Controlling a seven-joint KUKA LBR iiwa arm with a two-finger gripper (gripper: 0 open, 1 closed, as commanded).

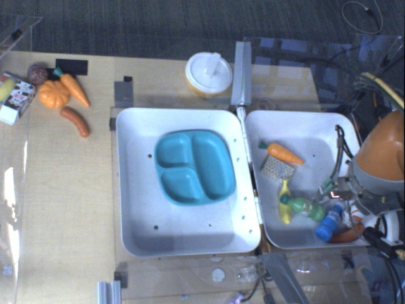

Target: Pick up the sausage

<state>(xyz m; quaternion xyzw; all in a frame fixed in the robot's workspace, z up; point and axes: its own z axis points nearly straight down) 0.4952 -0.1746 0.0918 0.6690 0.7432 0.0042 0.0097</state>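
Gripper [342,223] sits over sausage [345,235] in right bin's [304,128] near corner

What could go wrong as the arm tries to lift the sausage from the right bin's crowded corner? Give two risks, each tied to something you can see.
1. The sausage lies in the right bin's near corner against the blue bottle, so the gripper may catch the bottle instead.
2. The sausage sits against the bin wall, partly under the arm, leaving little room; the grasp may slip or miss.
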